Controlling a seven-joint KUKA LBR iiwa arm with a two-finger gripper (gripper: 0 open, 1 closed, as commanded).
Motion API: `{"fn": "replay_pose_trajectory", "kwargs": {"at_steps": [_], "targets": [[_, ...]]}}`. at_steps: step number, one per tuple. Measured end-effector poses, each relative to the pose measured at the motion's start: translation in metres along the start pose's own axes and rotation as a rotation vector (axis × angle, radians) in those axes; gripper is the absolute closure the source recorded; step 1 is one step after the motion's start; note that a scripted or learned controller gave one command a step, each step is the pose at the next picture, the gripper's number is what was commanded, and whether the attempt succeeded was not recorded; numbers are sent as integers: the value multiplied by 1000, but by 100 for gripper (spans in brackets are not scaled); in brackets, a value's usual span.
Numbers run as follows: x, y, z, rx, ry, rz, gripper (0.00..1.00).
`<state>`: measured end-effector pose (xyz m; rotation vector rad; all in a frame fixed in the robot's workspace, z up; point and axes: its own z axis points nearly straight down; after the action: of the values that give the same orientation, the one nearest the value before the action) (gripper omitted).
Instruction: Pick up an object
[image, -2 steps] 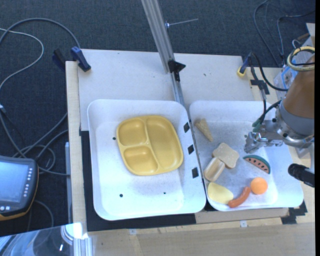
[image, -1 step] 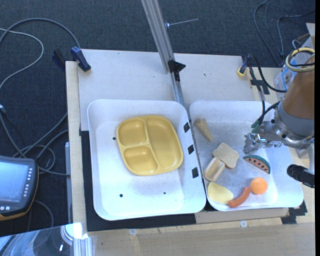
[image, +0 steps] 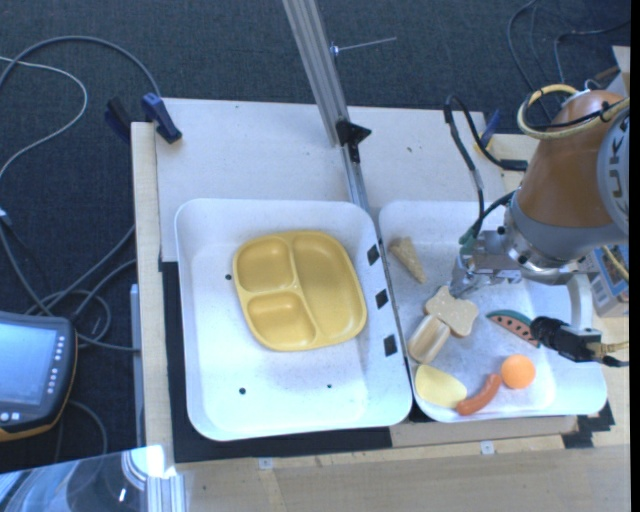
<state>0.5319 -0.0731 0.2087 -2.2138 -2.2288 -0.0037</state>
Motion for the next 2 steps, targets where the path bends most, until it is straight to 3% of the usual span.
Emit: {"fn": "replay_pose_trajectory", "kwargs": {"at_steps": [2], "targets": [[88, 37, -22, -1, 0, 1, 100]]}}
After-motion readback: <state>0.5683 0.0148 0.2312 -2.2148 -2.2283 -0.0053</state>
